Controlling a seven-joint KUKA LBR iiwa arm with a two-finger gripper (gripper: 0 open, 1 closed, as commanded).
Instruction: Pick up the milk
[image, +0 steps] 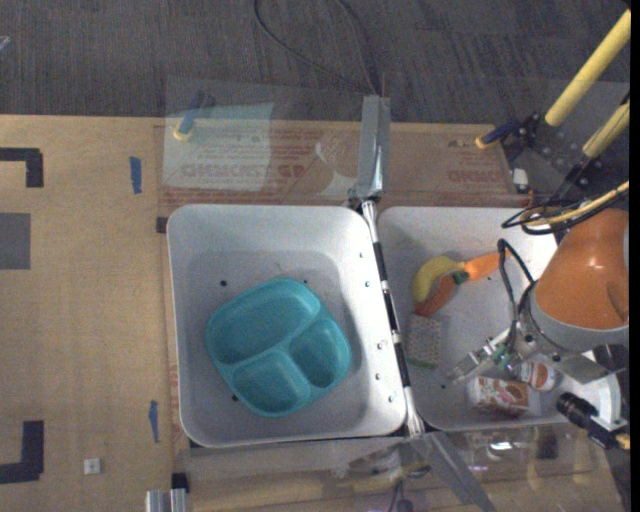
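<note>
**Arm low over the right bin, milk beneath it**

From where I stand, the arm reaches into the right bin, its gripper down among the items near the front. How the tool is set I cannot tell. The milk lies on its side on the bin floor, just below the gripper. A banana and a carrot lie further back. The left bin holds a teal divided tray.
</note>
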